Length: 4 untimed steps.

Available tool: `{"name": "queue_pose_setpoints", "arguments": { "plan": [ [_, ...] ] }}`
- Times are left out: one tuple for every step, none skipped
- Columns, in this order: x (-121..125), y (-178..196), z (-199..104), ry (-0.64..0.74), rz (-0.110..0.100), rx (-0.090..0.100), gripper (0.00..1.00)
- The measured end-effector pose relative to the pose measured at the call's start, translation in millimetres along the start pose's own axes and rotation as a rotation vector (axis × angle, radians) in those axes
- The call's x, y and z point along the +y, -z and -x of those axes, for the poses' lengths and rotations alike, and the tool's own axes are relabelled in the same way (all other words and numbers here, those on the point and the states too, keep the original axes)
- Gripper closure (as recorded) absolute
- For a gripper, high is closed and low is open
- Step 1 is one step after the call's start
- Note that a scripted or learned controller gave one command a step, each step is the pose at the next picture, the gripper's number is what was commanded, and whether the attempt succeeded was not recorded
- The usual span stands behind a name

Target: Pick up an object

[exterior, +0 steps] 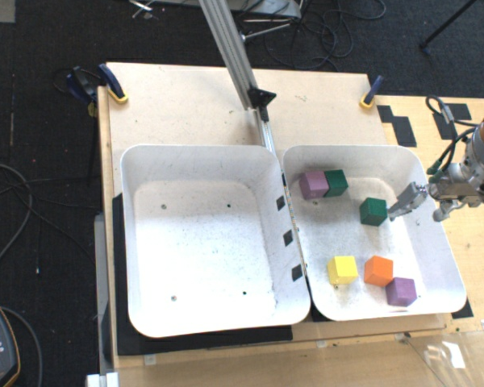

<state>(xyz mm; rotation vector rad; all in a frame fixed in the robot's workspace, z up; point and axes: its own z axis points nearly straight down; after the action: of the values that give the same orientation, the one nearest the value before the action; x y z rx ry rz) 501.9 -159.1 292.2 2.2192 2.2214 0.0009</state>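
Note:
The right bin (436, 252) holds several small cubes. A pink cube (312, 185) touches a dark green cube (335, 183) near the bin's far left. A second green cube (373, 211) sits mid-bin. Along the near side lie a yellow cube (343, 269), an orange cube (378, 271) and a purple cube (401, 291). My gripper (424, 205) hangs over the bin's right side, open, with nothing between its fingers. One fingertip (397, 207) points down-left, just right of the second green cube.
The left bin (145, 216) sits beside the right one, sharing a raised middle rim. A slanted metal pole (230, 43) rises from the bench behind the bins. Clamps hold the board's far corners.

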Motion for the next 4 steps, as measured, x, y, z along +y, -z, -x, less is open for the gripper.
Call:
{"name": "queue_pose_setpoints", "arguments": {
  "plan": [
    [46, -80, 29, -0.002, -0.008, 0.001, 0.0],
    [91, -179, 8, -0.002, 0.001, -0.001, 0.0],
    [155, -194, 2, 0.01, -0.046, 0.002, 0.0],
    [154, -186, 2, 0.007, -0.043, 0.003, 1.0]
  ]
}}
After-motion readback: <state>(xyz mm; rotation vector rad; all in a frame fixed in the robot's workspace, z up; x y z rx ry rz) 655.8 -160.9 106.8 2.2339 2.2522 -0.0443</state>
